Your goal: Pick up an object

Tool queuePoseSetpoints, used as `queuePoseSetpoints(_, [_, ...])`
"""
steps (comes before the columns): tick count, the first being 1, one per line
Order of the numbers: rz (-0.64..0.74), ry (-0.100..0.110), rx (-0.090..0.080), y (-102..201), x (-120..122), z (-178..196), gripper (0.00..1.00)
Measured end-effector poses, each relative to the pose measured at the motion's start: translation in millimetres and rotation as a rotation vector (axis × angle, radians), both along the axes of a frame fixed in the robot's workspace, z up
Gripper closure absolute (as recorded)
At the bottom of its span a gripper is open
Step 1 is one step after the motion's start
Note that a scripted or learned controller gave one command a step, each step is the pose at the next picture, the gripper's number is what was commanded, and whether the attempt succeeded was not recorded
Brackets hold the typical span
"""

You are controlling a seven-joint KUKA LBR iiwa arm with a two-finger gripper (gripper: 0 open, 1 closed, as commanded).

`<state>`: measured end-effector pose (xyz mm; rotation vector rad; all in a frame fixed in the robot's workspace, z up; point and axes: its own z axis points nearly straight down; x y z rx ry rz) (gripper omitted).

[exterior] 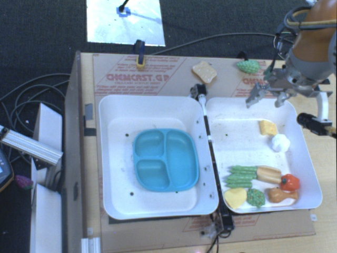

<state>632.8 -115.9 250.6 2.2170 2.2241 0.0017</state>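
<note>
My gripper [266,99] hangs open over the far edge of the right bin [237,128], with nothing between its fingers. Below it in that bin lie a yellow cheese wedge [267,127] and a white ball [280,143]. Along the bin's near side sit green beans [240,176], a bread roll [269,174], a red tomato [289,182], a yellow piece [235,197], a green broccoli [256,197] and a brown piece [279,195].
The left bin [118,115] holds a blue divided plate [165,159]. On the cardboard behind the bins lie a tan cracker [204,71] and a green bumpy toy [248,66]. A clamp [139,53] sits at the cardboard's far edge.
</note>
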Motion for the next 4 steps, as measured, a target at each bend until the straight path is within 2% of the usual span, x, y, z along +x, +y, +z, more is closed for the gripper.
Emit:
queuePoseSetpoints(1, [-0.002,0.003,-0.001,-54,28,-90,0.00])
queuePoseSetpoints(2, [-0.002,0.002,-0.001,-91,13,-147,0.00])
queuePoseSetpoints(3, [0.001,-0.002,-0.001,-90,26,-146,0.00])
queuePoseSetpoints(4, [0.000,-0.001,-0.001,-90,23,-166,0.00])
